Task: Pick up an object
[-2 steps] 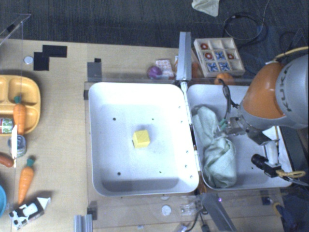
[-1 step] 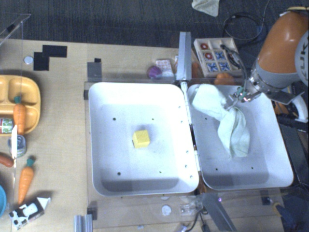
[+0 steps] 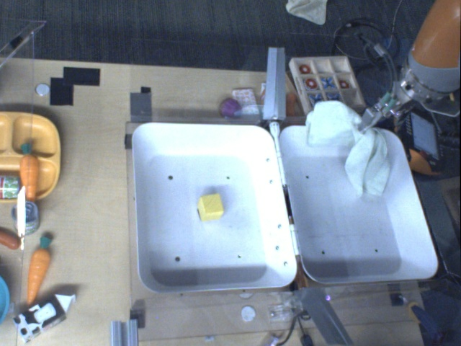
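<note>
White cloth lifted at the back of the right bin

The hand pinches a top corner of the white cloth, which hangs from it over the right bin's back edge, its lower folds seemingly grazing the floor. To finish well, I judge the lift should run straight up and slow, so the thin pinch does not slip and the cloth clears the rim. The yellow block sits mid left bin, well apart.
</note>
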Controlling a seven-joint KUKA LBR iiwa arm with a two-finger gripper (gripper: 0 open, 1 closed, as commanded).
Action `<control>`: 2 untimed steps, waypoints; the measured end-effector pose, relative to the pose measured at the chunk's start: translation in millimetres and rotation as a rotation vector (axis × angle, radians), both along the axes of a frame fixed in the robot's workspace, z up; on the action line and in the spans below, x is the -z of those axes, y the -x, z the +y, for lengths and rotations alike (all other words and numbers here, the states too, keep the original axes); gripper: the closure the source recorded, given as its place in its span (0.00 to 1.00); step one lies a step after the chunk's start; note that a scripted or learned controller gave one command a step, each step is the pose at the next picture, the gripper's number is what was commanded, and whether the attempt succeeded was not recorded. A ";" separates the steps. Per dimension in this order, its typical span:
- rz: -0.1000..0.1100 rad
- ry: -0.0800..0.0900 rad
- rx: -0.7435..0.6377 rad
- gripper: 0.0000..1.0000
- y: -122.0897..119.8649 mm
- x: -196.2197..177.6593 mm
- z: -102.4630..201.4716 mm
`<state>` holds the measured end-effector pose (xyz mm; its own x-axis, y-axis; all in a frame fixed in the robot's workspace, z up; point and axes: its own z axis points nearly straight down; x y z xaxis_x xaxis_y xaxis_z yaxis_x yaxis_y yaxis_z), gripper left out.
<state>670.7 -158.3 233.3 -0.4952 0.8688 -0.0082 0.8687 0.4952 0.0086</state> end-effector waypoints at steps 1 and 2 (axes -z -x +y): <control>0.003 -0.002 -0.024 1.00 0.3 10.6 80.1; 0.001 -0.001 -0.104 1.00 0.0 4.5 104.1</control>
